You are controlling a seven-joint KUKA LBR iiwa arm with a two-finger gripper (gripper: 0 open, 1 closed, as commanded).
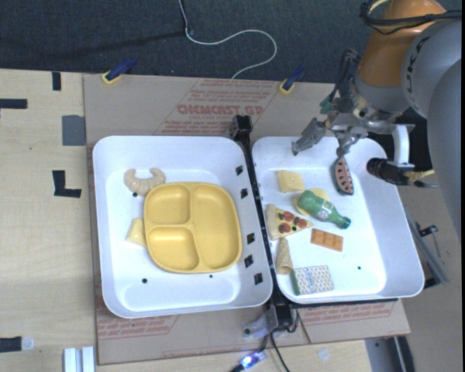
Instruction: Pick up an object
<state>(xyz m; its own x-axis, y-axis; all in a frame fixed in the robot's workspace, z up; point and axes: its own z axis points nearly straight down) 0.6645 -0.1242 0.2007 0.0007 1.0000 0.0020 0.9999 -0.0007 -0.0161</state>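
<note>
From where I stand, the grey arm with its orange band leans in at the upper right of the frame, and its jaws (331,136) hang over the top edge of the right-hand shallow white bin (387,273). They look spread: one dark finger (308,139) juts out to the left, the other points down, and directly under that one lies a slim watermelon-slice toy, red flesh with a green rind (343,173). I cannot make out whether the finger touches it; nothing sits between the fingers, so nothing is gripped.

The slice lies lower right of the jaws, just beside them, its long axis running nearly top to bottom in the frame with a slight tilt. To my eye it is the closest candidate, so a grasp would need the fingers to close across that narrow width.

Further down the same bin are a pale yellow cracker-like square (290,181), a green toy bottle (322,208) and a pizza-slice toy (284,222). The left bin (116,157) carries a yellow divided plate (192,226).
</note>
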